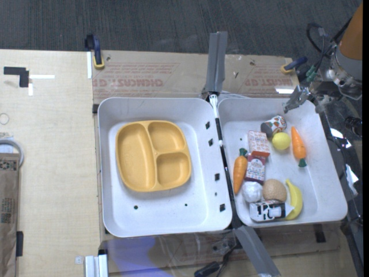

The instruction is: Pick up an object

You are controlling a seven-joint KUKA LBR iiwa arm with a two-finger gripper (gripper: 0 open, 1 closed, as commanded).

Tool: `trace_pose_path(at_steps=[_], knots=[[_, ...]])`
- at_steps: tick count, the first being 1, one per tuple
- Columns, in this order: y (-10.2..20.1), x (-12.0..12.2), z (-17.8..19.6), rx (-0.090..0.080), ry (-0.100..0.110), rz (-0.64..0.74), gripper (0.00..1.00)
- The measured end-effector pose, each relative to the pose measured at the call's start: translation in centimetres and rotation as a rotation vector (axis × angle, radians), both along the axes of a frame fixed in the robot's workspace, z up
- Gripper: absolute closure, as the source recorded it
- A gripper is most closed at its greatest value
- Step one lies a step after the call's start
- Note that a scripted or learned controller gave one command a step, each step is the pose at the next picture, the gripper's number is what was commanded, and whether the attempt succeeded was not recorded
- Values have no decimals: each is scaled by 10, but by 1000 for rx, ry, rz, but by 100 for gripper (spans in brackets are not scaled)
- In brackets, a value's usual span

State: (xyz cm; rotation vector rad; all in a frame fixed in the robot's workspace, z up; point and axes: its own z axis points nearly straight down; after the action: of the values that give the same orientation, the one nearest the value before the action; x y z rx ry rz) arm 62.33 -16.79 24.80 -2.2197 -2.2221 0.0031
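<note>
While the yellow divided tray [153, 154] sits far to the tool's left, the toys crowd the right bin [323, 212] just below-left of the tool [295, 101], which hovers at the rim; whether it is apart or together, I cannot tell. Packed this tightly, neighbours like the carrot [298, 143] may block a grasp.

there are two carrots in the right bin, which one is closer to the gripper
The carrot by the bin's right wall, beside the yellow ball; the other carrot lies by the left wall, farther from the gripper.

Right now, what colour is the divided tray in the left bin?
Yellow-orange; the divided tray shows plainly in the camera view.
</note>
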Motion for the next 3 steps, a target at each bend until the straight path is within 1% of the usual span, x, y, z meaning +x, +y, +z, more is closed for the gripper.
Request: trace_pose_path(at_steps=[1, 2, 3], knots=[[-50, -10, -116, 0, -4, 28, 0], [-45, -9, -153, 9, -9, 39, 0], [-32, -50, -157, 5, 2, -224, 0]])
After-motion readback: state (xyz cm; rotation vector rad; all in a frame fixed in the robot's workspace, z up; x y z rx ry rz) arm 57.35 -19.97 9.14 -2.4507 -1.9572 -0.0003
